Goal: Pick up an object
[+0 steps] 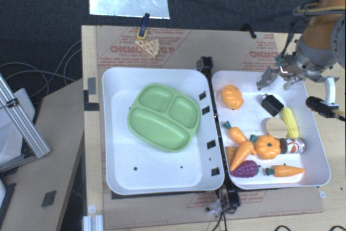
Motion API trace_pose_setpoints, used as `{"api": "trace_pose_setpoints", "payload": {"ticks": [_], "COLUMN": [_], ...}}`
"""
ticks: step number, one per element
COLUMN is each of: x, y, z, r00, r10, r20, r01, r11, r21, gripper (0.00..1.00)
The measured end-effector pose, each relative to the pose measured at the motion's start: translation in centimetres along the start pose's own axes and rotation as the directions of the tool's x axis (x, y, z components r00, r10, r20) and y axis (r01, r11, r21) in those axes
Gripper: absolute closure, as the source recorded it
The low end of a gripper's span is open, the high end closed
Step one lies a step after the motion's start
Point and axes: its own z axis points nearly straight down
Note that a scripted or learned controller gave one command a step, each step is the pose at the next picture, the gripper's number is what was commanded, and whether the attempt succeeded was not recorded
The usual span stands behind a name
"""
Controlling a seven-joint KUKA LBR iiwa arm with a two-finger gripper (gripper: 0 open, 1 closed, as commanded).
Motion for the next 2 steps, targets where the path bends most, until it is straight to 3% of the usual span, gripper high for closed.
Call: {"api": "trace_pose_setpoints", "payload": {"ticks": [1,2], "x": [-0.2,-0.1], "y": [1.1,1.2], "z": [5.2,7.6], "r00": [1.0,1.0], "r10": [-0.004,-0.005], "r20": [0.0,0.001], "r01": [0.004,0.005], "r11": [1.0,1.0], "r21": [-0.001,-0.002], "gripper": [0.0,0.0]}}
